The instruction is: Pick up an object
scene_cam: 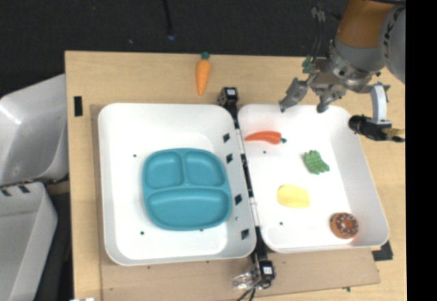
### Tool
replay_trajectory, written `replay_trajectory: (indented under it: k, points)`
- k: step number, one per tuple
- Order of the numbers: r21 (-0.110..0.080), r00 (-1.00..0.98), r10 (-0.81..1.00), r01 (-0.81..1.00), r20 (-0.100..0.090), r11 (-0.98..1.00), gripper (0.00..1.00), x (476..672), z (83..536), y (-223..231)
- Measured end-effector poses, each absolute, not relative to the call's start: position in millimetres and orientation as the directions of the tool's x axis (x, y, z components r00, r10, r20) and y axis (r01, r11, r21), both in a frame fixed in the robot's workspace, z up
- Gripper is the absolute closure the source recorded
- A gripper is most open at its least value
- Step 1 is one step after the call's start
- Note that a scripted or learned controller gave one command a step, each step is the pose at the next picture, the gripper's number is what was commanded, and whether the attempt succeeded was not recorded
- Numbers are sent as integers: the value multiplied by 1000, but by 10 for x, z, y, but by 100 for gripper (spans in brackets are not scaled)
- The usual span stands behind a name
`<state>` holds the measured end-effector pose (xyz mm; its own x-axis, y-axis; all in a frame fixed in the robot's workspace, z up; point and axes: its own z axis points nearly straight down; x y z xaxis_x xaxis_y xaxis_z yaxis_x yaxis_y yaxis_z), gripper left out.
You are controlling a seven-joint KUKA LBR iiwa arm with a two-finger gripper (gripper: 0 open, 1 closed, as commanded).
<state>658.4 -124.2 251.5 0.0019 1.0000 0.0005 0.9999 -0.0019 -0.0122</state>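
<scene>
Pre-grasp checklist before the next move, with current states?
1. Gripper empty: ok, nothing between the jaws, which stand spread apart.
2. Gripper position: ok, it hangs over the far rim of the right bin, clear of all objects.
3. Targets in the right bin: ok, red pepper, green piece, yellow piece and donut lie apart from one another.
4. Nearest target: ok, the red pepper, though it sits close to the bin's left wall.
5. Left bin: holds just the blue divided plate, hard to grip.
6. Carrot: not ok, lying on the bench outside both bins.
</scene>
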Motion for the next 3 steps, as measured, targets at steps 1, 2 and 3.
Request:
replay_trajectory:
  k: [1,2,3]
  points:
    - [2,0,1000,1000,0,0,0,6605,2603,-1240]
    - [-2,0,1000,1000,-2,0,0,6634,1982,-1257]
    - [-3,1,1000,1000,-2,-1,0,6642,1560,-1250]
